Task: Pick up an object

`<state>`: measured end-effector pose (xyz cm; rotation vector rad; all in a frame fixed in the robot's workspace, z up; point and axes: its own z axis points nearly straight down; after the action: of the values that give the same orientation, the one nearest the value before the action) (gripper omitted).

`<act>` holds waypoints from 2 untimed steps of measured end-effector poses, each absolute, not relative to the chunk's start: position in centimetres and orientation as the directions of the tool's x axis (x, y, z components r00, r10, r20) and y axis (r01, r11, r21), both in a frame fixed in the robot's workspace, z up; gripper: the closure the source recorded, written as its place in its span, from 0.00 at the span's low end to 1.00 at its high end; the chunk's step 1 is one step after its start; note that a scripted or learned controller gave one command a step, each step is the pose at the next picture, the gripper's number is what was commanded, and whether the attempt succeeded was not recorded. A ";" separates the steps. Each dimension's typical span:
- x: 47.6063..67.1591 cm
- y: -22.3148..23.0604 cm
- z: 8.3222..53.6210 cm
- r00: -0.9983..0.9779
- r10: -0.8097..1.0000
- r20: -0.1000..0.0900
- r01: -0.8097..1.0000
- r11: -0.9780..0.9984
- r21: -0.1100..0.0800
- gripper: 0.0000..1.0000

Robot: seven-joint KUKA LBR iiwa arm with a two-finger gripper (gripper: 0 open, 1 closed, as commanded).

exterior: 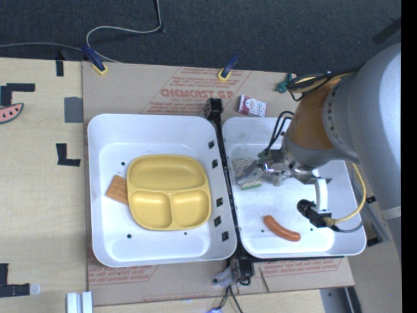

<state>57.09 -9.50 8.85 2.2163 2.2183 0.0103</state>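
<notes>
One grasp try underway: pincer point(251, 173) is down in the right bin point(339, 243) over a small greyish item point(247, 182) by its left wall, finger state I cannot tell; sausage point(281, 228) lies loose near the front edge; next, close and lift straight.

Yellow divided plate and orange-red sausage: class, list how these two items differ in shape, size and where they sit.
The yellow divided plastic plate is broad, flat and split into compartments; the orange-red toy sausage is thin and rod-shaped. The plate is far larger than the sausage. The plate sits in the left white bin, partly over a tan waffle-like piece; the sausage lies in the right white bin, near its front. Both rest flat and untouched.
</notes>
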 end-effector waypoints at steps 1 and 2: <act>50.4 -9.8 8.6 0.000 1.000 -0.002 1.000 0.000 0.005 0.00; 57.9 -10.0 8.6 -0.002 1.000 -0.002 1.000 0.002 0.006 0.00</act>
<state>57.92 -10.04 8.63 2.2153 2.2191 0.0047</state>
